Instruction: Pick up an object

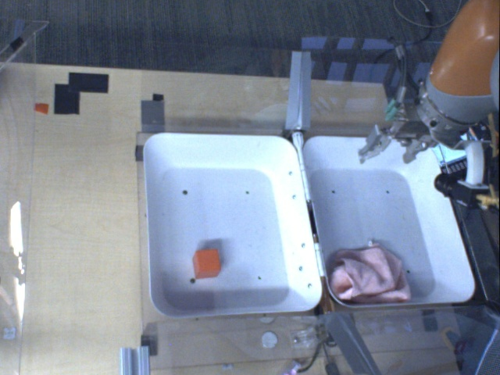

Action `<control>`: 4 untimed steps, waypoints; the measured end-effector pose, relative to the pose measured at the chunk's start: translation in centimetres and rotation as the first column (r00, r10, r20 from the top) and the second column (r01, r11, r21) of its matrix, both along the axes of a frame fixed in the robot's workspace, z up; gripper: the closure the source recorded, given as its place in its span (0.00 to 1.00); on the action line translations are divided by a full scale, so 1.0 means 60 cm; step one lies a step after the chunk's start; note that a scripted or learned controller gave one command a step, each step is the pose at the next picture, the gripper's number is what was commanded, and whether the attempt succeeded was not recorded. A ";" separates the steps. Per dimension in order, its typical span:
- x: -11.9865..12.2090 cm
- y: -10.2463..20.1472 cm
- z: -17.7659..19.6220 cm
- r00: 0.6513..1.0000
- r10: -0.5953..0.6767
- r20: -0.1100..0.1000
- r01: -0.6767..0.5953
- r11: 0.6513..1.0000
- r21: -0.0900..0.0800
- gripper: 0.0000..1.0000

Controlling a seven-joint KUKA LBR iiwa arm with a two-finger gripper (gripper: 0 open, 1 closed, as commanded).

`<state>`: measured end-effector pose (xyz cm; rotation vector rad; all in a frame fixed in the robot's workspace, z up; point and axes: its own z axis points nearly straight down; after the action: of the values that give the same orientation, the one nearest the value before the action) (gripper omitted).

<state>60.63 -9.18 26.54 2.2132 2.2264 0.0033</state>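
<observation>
A small orange block [207, 262] lies on the floor of the left bin [164, 201], toward its near left. A crumpled pink cloth [367, 274] rests in the near corner of the right bin [437, 209]. My gripper [391, 147] hangs above the far edge of the right bin, its two fingers spread apart with nothing between them. It is well away from both the cloth and the block.
A grey metal divider post [299, 92] stands at the far side between the two bins. Black shapes [76, 91] and a small orange tag [41, 108] sit on the wooden bench at far left. Cables run at the right.
</observation>
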 end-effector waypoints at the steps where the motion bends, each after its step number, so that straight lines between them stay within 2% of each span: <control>1: -0.018 0.049 0.098 0.984 -0.179 0.006 0.179 0.984 0.001 0.00; 3: -0.134 -0.049 -0.133 0.999 0.037 0.000 -0.037 0.999 0.000 0.00; 4: -0.166 -0.143 -0.231 0.995 0.098 0.000 -0.098 0.995 -0.001 0.00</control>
<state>50.65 -17.78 12.66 2.1006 2.3322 0.0029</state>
